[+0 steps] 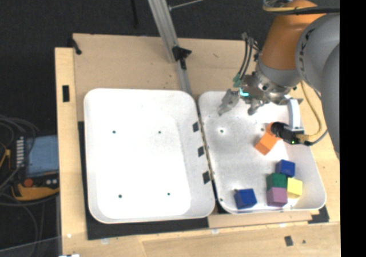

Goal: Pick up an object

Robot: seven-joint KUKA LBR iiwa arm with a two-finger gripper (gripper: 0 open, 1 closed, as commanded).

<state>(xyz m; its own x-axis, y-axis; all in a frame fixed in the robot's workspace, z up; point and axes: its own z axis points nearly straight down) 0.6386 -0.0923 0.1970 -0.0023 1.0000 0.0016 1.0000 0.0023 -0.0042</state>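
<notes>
My gripper [240, 104] hangs over the far end of the right bin [229, 153], its two fingers spread apart with nothing between them. An orange block [265, 143] lies to the right of and nearer than the gripper, close to the bin's right wall. At the near right corner sits a cluster: a blue block [285, 167], a green block [277, 180], a yellow block [295, 187] and a purple block [277, 195]. Another blue block [245, 198] rests at the bin's near edge, left of the cluster.
The left bin [140, 153] lies beside the right one, joined by black clips along the shared edge. A slanted metal rail [166, 27] rises from the bench behind the bins. Cables and a box lie off the bench at left.
</notes>
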